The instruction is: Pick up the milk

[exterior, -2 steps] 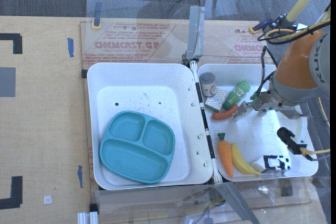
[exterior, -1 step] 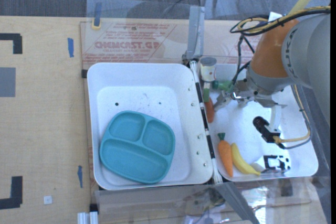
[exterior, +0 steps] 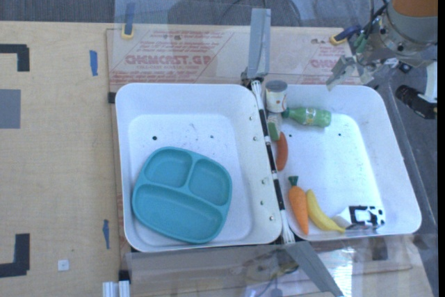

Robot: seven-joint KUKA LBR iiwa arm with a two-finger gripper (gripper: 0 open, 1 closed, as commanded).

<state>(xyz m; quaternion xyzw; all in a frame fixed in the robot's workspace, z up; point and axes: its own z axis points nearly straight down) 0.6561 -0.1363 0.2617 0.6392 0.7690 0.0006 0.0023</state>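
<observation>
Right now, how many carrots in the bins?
2, both in the right bin along its left wall: one carrot mid-wall below the green bottle, the other carrot near the front beside the banana. None looks hidden.

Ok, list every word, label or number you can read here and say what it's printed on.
"CHEMCAST GP", mirrored red print on the clear sheet behind the bins; the smaller print under it is too blurred to read.
Jar label: too small to read.
Green bottle label: unreadable.
Milk carton: black patches, no legible text.
</observation>
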